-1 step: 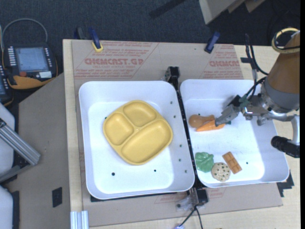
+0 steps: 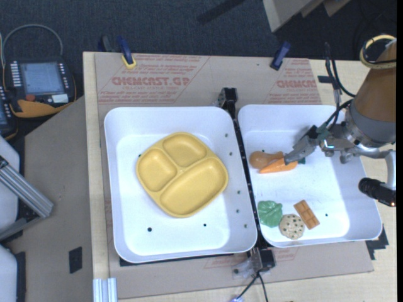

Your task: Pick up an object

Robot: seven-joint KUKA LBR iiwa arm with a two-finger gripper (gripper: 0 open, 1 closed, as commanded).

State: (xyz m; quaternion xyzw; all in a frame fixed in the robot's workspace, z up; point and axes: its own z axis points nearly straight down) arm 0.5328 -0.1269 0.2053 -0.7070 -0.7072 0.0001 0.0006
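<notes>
Surface carries two white bins; in the right bin (image 2: 359, 228) the tool (image 2: 295, 158) sits low at the orange carrot-like piece (image 2: 277, 166), tips touching it — whether it is gripped or the tool's opening is wide or narrow cannot be told — lift not yet done, arm partly cut off.

My bench (image 2: 189, 80), cardboard-topped, carries 2 white bins side by side: left bin (image 2: 126, 168), right bin (image 2: 352, 219), edges touching.

Board (image 2: 189, 74) under bins — red print "CHEMCAST GP" at upper left; same print partly visible at upper right
</notes>
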